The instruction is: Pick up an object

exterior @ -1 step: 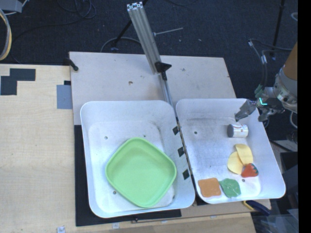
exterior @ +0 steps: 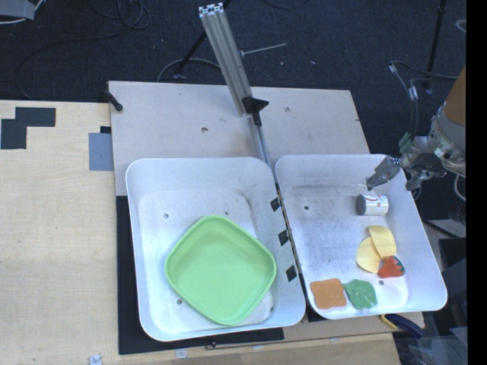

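Observation:
The right bin holds a small silver cylinder lying on its side, two yellow pieces, a red object, an orange square and a green lump. My gripper hangs over the bin's far right rim, just up and to the right of the silver cylinder. Its two dark fingers are spread open with nothing between them.
The left bin holds a large light-green square plate. A metal rail slants down from the back to the divide between the bins. Black clips sit along that divide.

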{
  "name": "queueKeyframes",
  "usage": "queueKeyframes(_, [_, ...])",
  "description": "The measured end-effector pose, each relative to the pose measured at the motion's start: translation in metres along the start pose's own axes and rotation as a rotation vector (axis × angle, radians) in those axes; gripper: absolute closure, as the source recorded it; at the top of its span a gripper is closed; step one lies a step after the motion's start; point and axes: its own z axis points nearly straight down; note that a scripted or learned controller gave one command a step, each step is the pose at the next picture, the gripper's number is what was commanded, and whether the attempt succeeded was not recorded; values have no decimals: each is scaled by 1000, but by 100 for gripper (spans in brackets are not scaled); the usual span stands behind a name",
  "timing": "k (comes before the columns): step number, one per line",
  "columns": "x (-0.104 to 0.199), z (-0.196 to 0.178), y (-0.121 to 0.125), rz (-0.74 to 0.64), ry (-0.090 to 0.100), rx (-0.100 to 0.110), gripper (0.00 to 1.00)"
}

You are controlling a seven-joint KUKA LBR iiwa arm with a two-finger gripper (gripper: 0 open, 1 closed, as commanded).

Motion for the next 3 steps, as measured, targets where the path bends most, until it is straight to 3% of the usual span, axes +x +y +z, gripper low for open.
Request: queueKeyframes(3, [-3, 157, -1, 0, 1, 4, 0])
